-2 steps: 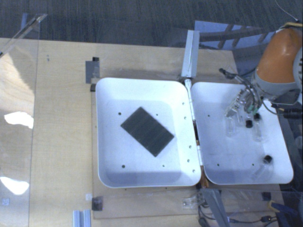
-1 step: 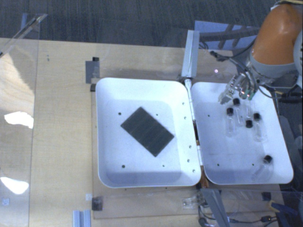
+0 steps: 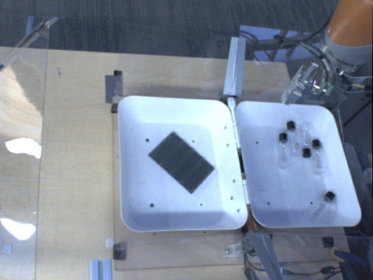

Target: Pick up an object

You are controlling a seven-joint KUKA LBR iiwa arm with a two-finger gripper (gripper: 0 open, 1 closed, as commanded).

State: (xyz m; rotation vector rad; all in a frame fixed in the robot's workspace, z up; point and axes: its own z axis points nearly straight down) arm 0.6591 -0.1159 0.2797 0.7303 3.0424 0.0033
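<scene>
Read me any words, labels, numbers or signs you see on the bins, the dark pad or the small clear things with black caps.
None can be read.
Dark pad in the left bin: plain, no print.
Clear things with black caps in the right bin: too small and blurred to show any label.
Both bins: bare white, no markings.

Left bin (image 3: 131, 156): 1 flat dark pad (image 3: 181, 161) mid-floor, open room around it.

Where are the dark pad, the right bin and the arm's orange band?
dark pad (image 3: 181, 161), camera view, the middle of its top face.
right bin (image 3: 344, 156), camera view, its right wall.
orange band (image 3: 352, 10), camera view, the middle of the band.
</scene>
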